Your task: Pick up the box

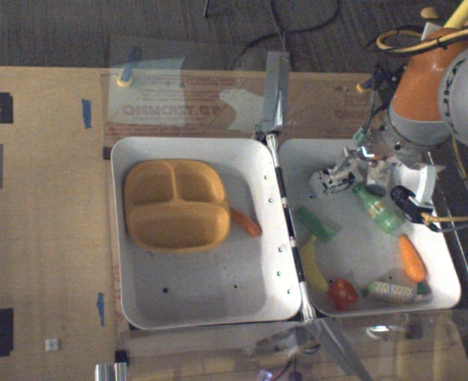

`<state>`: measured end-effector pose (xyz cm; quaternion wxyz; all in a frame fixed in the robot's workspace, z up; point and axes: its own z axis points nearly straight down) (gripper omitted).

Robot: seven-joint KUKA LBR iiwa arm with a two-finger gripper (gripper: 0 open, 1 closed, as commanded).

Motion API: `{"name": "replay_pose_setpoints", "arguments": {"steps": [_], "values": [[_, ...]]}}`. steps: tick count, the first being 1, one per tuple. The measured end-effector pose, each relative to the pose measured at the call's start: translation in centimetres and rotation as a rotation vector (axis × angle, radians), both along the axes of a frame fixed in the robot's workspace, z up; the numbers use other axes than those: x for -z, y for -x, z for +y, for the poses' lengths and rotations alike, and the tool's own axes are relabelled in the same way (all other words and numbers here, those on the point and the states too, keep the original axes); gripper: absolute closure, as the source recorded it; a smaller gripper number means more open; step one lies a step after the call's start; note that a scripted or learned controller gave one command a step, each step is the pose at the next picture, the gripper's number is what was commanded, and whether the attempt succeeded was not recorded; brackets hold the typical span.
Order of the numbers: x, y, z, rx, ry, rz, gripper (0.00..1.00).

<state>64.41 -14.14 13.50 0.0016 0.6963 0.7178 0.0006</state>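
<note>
A small green box (317, 223) lies flat and slanted in the right bin (444, 296), close to that bin's left wall. My gripper (333, 181) hangs over the upper middle of the same bin, up and a little right of the box and apart from it. The grey arm with its orange band (424, 86) comes in from the top right. Nothing is visibly held.
Also in the right bin are a green bottle (378, 209), an orange carrot (412, 259), a yellow banana (313, 270), a red fruit (343, 293) and a small lying tube (392, 290). The left bin (202, 292) holds a tan divided plate (175, 205) and a small carrot (245, 222).
</note>
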Motion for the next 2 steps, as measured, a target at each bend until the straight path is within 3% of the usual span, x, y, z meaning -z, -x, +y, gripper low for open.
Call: {"name": "replay_pose_setpoints", "arguments": {"steps": [1,2], "values": [[-0.2,5.8,-5.7,0.030,-0.001,0.003,0.00],[-0.7,9.8,4.6,-0.082,-0.002,0.004,0.00]]}}
